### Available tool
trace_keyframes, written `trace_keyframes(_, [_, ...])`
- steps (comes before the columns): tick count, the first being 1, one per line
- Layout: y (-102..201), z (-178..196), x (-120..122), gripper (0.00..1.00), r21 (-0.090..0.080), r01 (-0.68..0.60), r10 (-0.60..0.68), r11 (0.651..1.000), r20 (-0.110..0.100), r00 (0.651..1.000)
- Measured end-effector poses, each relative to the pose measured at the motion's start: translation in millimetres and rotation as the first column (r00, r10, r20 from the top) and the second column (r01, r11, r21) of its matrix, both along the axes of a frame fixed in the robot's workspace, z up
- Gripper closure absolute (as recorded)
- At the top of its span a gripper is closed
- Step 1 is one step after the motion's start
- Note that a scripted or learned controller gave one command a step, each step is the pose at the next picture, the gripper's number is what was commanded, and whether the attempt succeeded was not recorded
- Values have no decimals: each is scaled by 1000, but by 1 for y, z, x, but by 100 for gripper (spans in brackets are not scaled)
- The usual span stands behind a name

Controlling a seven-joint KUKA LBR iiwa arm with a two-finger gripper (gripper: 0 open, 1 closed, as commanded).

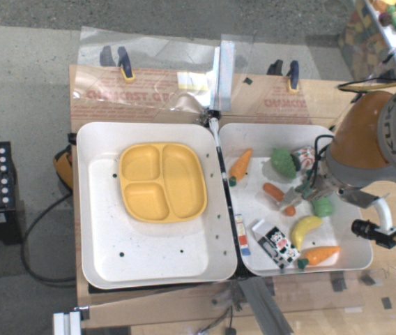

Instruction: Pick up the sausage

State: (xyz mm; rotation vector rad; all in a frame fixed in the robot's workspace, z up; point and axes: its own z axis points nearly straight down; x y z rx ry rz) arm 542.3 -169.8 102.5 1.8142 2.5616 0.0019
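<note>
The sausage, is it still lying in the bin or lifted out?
Still in. The sausage lies flat on the floor of the right bin, between the carrot and the gripper, which is down beside it.

the arm [365, 142] comes in from the right edge, grey body with the orange band sitting big up top, wrist angled down and to the left. the gripper [302, 189] hangs low at the end of it, too dark and bunched up to read clearly.
</note>
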Motion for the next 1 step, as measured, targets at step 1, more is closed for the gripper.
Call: trace_keyframes(1, [55, 69, 17, 100, -1, 194, -194, 981, -4, 981])
